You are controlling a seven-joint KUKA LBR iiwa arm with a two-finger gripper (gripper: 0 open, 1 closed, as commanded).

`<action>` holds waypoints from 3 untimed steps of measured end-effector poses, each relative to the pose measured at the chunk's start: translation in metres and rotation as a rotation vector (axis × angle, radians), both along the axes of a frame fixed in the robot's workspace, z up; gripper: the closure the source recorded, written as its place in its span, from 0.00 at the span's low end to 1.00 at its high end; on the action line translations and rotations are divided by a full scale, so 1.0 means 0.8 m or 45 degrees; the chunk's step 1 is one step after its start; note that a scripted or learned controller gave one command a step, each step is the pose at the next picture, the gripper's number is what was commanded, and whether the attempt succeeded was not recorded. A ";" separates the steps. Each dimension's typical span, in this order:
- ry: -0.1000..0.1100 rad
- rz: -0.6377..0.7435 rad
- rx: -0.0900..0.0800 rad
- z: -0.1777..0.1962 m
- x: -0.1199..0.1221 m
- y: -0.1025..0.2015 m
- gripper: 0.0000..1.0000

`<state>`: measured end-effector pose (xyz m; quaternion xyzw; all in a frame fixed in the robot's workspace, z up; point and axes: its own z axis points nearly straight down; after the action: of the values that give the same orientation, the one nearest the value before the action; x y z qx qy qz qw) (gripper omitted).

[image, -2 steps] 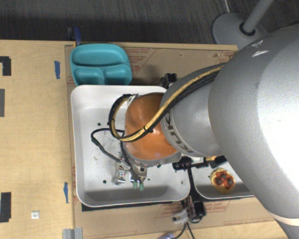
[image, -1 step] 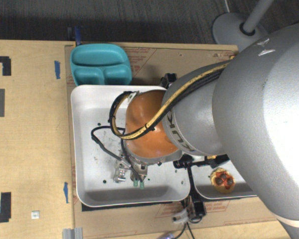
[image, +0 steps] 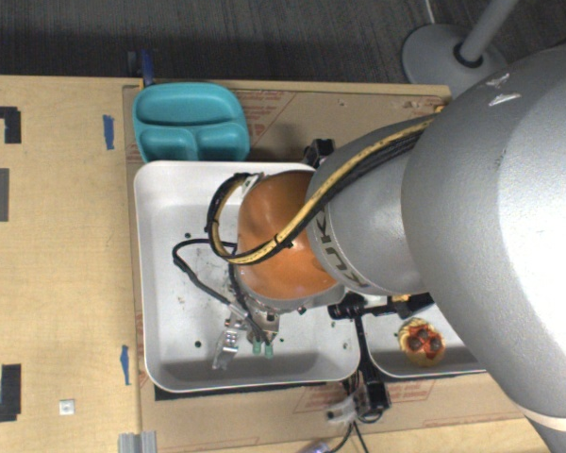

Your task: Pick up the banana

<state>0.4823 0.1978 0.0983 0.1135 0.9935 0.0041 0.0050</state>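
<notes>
Arm: we reach in from the right, the orange band [image: 274, 239] hanging over the left bin [image: 160, 253].
Gripper: our gripper [image: 248, 338] sits low near that bin's front wall; we cannot tell its state, and we see nothing held.
Banana: we cannot find it; the arm may be hiding it.
Other things: a teal tray [image: 191, 121] lies on the surface behind the left bin; a reddish round item [image: 422, 340] lies in the right bin.
Risk: we judge a blind grasp on bare bin floor likely, since our own arm blocks the camera.
</notes>
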 end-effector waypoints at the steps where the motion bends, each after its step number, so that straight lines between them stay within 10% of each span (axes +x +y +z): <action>1: 0.012 -0.471 -0.005 -0.015 -0.003 0.033 0.00; 2: 0.013 -0.804 -0.003 0.110 0.089 0.033 0.00; 3: 0.014 -1.086 -0.002 0.251 0.031 -0.104 0.00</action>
<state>0.5070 0.1149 0.2992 0.5143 0.8576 0.0003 0.0009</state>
